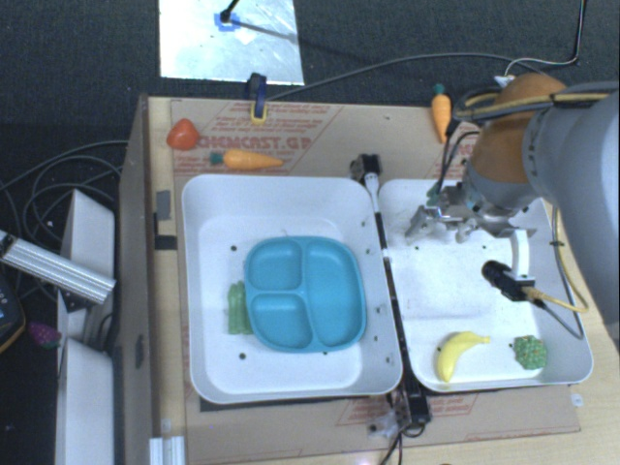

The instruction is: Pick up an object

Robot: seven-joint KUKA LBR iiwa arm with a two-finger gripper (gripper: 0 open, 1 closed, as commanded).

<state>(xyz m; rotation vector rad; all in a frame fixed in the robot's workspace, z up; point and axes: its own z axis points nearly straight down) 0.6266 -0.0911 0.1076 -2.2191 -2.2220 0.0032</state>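
arm (572, 134): I see it reaching in from the right, above the R bin's top-right corner.
gripper (444, 227): over the upper part of the R bin (581, 356), toward its top-left, close to the divider btw the bins.
jaws: look spread wide to me, nothing btw them.
banana (459, 352): lying in the R bin by the bottom wall, about mid-width; well apart from the gripper.
broccoli (529, 352): R bin, bottom-right corner, near the banana, not touching it.
plate (305, 294): blue, 3 compartments, flat in the middle of the L bin (208, 211).
green piece (238, 308): L bin, against the plate's left edge; can't tell what it is.
carrot (247, 160): outside the bins, lying on the board just above the L bin.
2nd carrot (441, 114): outside too, above the R bin's top-left corner.
red veg (182, 135): board's top-left corner, near the carrot's left end.
tabletop (320, 129): cardboard sheet under both bins.
clamp (257, 95): on the board's top edge, above the carrot.
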